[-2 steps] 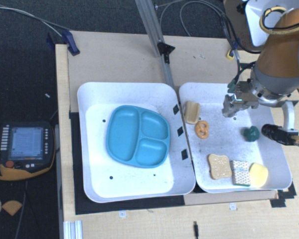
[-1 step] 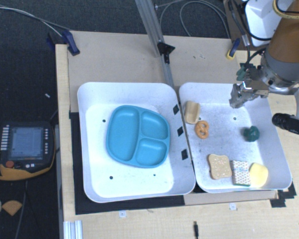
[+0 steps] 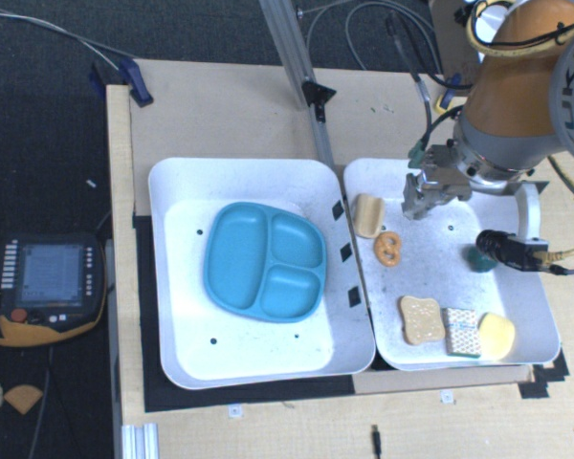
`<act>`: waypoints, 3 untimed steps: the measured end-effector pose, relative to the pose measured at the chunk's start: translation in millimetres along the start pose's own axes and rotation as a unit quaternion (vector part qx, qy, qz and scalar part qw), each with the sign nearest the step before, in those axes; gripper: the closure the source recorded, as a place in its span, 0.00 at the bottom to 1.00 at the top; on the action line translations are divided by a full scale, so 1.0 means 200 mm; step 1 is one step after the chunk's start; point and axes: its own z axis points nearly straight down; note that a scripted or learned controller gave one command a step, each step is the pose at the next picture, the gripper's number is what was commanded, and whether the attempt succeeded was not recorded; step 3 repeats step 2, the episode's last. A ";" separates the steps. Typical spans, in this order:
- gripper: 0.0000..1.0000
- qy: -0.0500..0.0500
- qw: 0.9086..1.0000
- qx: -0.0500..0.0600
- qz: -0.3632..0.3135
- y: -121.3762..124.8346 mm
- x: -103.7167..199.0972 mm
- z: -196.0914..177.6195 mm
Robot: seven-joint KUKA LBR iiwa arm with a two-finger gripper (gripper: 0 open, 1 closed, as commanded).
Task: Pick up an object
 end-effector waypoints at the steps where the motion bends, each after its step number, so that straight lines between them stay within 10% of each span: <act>1: 1.00 0.001 1.000 0.001 -0.001 0.01 0.28 0.10; 3: 1.00 0.000 1.000 -0.001 -0.001 0.01 0.54 0.09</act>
